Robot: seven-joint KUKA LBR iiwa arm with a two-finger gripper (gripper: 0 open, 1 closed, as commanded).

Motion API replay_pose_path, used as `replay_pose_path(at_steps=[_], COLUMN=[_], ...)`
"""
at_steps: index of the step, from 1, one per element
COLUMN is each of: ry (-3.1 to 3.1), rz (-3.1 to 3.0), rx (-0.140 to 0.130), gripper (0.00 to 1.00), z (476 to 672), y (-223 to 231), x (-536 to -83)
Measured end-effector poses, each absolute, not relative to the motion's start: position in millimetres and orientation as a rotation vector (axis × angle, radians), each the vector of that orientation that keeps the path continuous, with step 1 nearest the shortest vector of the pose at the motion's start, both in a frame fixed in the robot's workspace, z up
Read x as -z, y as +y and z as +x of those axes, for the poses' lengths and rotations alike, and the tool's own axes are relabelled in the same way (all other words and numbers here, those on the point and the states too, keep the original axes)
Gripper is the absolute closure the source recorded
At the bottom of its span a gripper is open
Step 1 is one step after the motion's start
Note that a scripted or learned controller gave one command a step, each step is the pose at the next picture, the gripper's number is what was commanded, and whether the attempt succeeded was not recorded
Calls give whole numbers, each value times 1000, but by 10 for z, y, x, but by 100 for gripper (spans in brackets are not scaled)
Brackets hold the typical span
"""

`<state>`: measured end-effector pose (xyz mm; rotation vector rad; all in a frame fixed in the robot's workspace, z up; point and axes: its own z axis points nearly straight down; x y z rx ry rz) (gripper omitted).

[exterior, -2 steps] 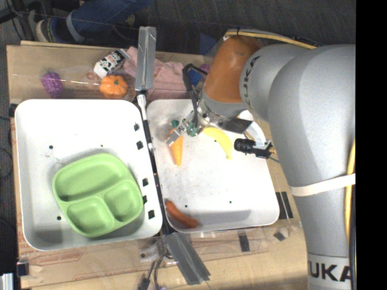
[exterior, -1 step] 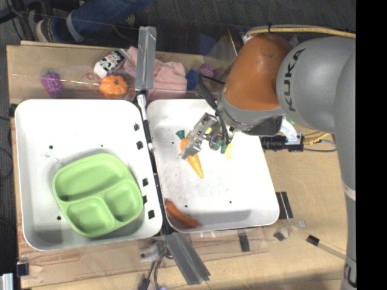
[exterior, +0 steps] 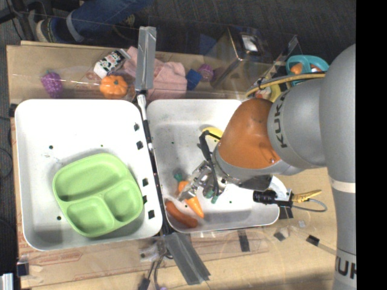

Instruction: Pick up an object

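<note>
Your end effector [exterior: 202, 189] hovers low in the right bin [exterior: 175, 116], lower centre of frame; finger state I cannot tell; the toy carrot [exterior: 193, 206] just beside it looks light, rigid, slick; grip its thick middle.

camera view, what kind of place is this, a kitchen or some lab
Most likely a robotics lab bench, not a kitchen: a grey and orange KUKA arm reaches into two white bins, and the things there are toys, such as a plastic carrot and a green divided plate.
</note>
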<state>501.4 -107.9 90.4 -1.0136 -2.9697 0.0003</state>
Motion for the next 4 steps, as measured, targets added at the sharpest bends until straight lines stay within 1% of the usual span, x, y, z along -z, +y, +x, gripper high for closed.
replay_pose_path(at_steps=[1,2,3,4], ry=[-2967,-3013,-3030,-2891], rz=[-1043,-889,-843,-1219], rx=[1,0,-1,-1], gripper=[100,100,100,100], z=[4897,4777,5261,4852], y=[-578,-922,-1677,-1055], x=[-2506,-1014,-2035,-1899])
